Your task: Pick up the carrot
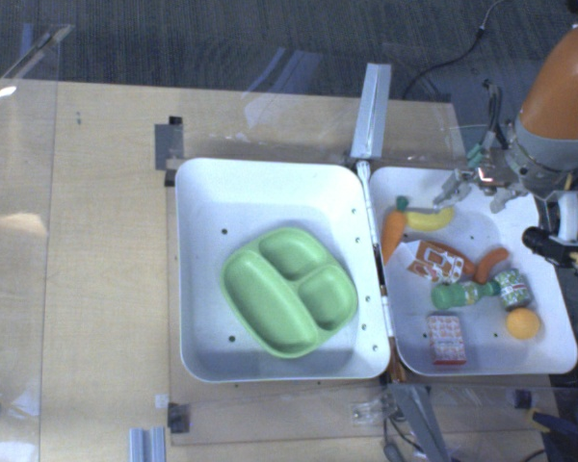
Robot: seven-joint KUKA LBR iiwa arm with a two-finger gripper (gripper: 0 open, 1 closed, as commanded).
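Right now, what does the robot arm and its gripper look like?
The arm has a rounded orange band above a grey wrist section. Below that sits the gripper, made of thin grey metal parts with a small red and green spot near its base. A black part juts out beside the wrist. Finer detail is too blurred to tell.

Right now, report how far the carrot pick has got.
Done: nothing visible; the carrot lies in the right bin against its left wall, beside the banana. In hand: the gripper hangs over that bin's far edge, apart from the carrot. Left: reaching it, grasping, lifting.
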